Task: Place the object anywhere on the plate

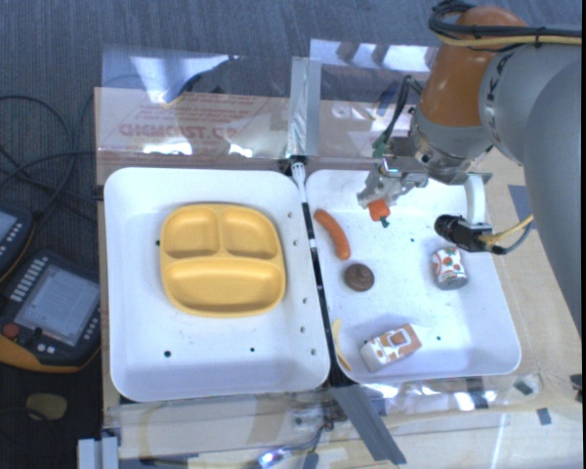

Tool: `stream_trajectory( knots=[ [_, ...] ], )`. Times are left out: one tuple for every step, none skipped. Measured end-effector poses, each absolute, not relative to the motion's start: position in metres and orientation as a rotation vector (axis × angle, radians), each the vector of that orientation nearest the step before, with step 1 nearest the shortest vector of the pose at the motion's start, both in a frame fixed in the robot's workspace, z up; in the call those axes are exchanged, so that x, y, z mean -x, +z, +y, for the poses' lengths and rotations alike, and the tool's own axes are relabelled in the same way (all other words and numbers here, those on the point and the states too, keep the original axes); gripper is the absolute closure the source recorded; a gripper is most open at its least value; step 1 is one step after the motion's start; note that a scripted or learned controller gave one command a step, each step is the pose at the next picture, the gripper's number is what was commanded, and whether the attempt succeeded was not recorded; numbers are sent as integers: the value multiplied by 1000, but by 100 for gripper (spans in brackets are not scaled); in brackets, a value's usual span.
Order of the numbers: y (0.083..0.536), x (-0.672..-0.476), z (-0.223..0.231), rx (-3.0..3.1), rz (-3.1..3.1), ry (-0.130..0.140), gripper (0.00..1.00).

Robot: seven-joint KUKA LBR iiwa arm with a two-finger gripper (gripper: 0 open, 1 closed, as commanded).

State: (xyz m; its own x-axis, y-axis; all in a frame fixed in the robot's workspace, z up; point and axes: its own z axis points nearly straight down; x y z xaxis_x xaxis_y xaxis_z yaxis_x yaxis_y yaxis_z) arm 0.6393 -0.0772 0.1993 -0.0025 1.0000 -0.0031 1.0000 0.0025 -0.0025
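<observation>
A yellow divided plate (222,259) lies in the middle of the left bin (137,360). My gripper (382,199) hangs over the upper middle of the right bin (488,350), well right of the plate. A small orange-red object (378,210) pokes out from between its fingertips, and the fingers are shut on it. The object seems lifted slightly off the bin floor.
In the right bin lie an orange sausage-shaped piece (332,234) near the divider, a brown round piece (359,277), a small can (450,267) and a white-and-orange carton (391,347). A raised divider (313,262) separates the bins. Clear panels (303,96) stand behind them.
</observation>
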Motion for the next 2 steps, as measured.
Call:
stream_trajectory(
  knots=[
    [182,-624,34,-2220,2228,-5,100],
    [143,-613,119,-2220,2227,-8,100]
  ],
)
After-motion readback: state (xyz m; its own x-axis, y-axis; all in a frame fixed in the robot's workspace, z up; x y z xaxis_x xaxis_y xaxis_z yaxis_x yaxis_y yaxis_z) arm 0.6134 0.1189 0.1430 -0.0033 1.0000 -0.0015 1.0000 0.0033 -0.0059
